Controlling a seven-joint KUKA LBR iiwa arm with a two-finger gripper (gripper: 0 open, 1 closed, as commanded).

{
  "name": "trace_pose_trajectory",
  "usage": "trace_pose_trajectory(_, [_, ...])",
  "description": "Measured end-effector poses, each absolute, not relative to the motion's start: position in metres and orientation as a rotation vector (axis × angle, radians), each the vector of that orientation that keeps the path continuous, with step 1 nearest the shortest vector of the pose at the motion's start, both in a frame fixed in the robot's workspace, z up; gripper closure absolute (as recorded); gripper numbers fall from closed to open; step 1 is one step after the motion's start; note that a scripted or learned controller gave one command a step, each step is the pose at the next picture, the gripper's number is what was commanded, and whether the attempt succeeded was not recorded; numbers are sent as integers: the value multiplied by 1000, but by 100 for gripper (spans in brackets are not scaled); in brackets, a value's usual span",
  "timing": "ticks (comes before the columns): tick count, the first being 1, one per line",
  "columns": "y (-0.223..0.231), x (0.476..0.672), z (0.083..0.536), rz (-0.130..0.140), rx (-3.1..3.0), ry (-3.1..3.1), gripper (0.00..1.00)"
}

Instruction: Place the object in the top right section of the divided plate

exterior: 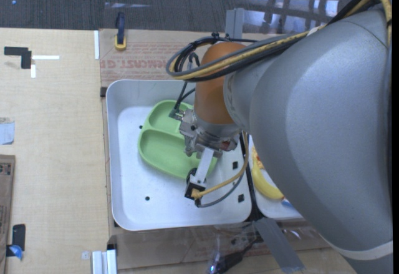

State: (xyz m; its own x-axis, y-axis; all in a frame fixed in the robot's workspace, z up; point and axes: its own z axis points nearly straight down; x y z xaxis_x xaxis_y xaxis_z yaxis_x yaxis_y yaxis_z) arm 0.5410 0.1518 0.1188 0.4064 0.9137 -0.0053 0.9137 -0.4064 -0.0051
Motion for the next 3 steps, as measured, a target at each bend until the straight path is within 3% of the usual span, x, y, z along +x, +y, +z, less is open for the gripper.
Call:
trace_pose_trajectory(1, [33,540,191,6,-2676,-1647,100])
trace_pose_trajectory(2, [108,567,172,8,-2701,-1603,100])
trace_pose_trajectory(3, [150,654,231,5,-2976,-1011,100])
